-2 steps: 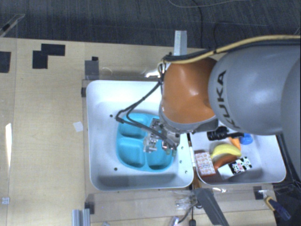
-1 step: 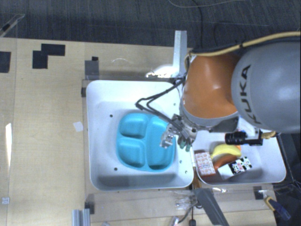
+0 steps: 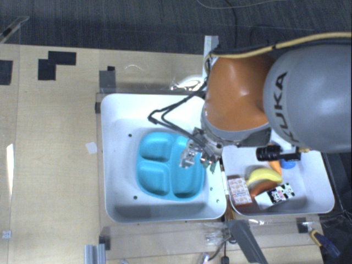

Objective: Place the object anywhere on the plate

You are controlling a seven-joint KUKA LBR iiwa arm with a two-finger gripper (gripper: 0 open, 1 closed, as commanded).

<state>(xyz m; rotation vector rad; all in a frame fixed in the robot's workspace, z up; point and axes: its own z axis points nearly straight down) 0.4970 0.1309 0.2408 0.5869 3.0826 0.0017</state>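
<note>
At the centre of the frame the pincer (image 3: 197,154) hovers over the blue plate (image 3: 165,166), its grip impossible to tell, while the banana (image 3: 263,175) lies unplaced in the right bin (image 3: 322,194).

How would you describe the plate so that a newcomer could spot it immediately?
Look at the left white bin of the two side by side. Lying on its floor, under the tool, is the plate. It is bright blue with three compartments, unlike the banana and the small packets, which lie in the right bin.
</note>
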